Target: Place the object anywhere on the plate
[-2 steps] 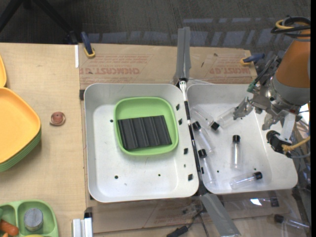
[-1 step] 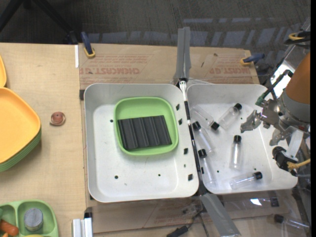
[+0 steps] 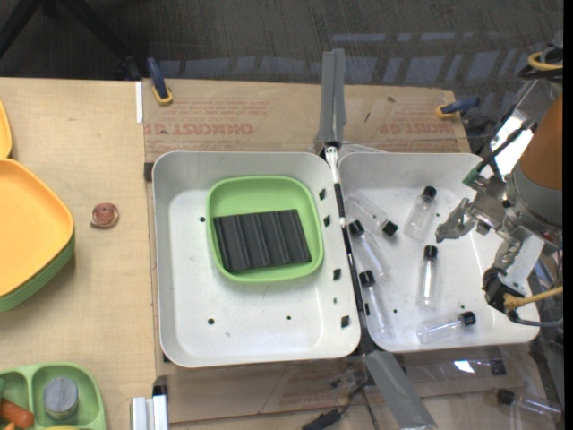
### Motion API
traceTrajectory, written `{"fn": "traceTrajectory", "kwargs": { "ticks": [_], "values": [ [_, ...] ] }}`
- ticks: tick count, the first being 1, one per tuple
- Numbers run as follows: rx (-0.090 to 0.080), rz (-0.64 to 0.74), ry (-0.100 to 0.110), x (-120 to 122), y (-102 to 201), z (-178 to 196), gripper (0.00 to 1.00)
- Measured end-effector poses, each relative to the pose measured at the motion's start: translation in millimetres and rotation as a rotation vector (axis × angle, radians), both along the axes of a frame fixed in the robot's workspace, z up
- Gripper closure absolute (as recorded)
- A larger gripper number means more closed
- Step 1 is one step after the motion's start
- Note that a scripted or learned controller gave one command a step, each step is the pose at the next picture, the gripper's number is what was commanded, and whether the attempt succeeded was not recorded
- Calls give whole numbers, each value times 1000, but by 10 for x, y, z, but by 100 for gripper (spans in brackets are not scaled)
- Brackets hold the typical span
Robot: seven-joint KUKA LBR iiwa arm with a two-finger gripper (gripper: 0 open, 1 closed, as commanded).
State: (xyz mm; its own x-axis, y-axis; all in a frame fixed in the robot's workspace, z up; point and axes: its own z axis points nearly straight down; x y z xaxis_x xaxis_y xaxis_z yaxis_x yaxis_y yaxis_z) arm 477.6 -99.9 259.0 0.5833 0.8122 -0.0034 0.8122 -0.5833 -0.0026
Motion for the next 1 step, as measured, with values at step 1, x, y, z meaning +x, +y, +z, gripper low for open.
{"fn": "traceTrajectory", "kwargs": {
  "ticks": [1],
  "values": [
    [-1, -215, -2, 4, 84, -59, 0]
  ]
}}
